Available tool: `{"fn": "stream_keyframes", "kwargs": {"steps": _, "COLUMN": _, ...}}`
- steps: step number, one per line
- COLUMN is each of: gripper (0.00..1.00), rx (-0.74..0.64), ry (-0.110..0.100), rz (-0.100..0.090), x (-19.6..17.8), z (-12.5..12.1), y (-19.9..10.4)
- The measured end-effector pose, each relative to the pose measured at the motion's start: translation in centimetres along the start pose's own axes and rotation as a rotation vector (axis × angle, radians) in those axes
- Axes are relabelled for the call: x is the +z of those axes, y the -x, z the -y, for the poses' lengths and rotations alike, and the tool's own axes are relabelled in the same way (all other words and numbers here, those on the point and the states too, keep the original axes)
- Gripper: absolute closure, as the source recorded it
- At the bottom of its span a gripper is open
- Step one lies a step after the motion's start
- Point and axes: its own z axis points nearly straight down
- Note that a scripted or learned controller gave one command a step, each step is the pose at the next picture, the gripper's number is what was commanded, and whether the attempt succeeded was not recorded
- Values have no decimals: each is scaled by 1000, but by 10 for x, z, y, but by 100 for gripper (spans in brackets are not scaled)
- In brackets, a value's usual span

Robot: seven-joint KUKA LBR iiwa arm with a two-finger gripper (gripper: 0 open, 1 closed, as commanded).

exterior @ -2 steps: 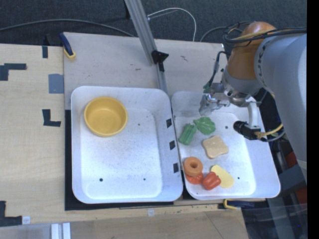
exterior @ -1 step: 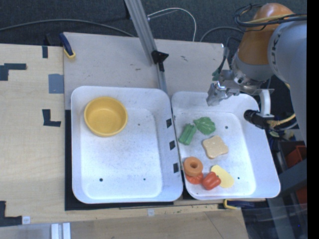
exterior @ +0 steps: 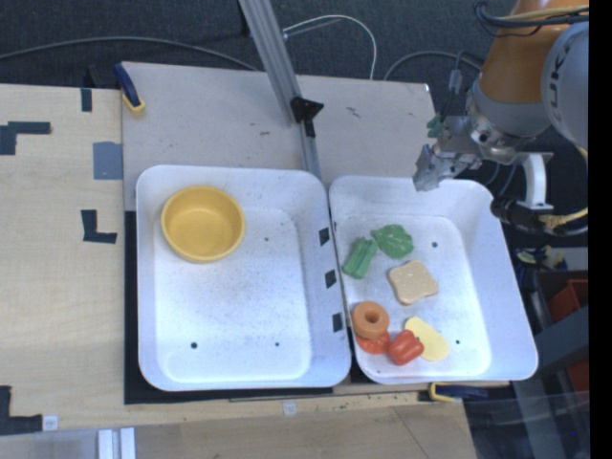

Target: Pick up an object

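The right bin (exterior: 478, 220) holds several toy foods: a green leafy piece (exterior: 393, 240), a green pod (exterior: 360, 257), a tan bread slice (exterior: 412, 282), an orange doughnut (exterior: 370, 318), a red pepper (exterior: 404, 348) and a yellow piece (exterior: 430, 340). My gripper (exterior: 427, 173) hangs over the far edge of the right bin, up and to the right of the green leafy piece, well apart from all the foods. I see nothing between its fingers.
A yellow bowl (exterior: 202, 223) sits at the far left of the left bin (exterior: 239, 352). A slanted metal pole (exterior: 277, 55) rises behind the bins. Cables trail across the bench behind the right bin.
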Motion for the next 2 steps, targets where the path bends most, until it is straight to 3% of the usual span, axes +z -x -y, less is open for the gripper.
{"fn": "stream_keyframes", "kwargs": {"steps": 2, "gripper": 100, "rx": -6, "ry": -6, "rz": -2, "x": 18, "z": -15, "y": -118}}
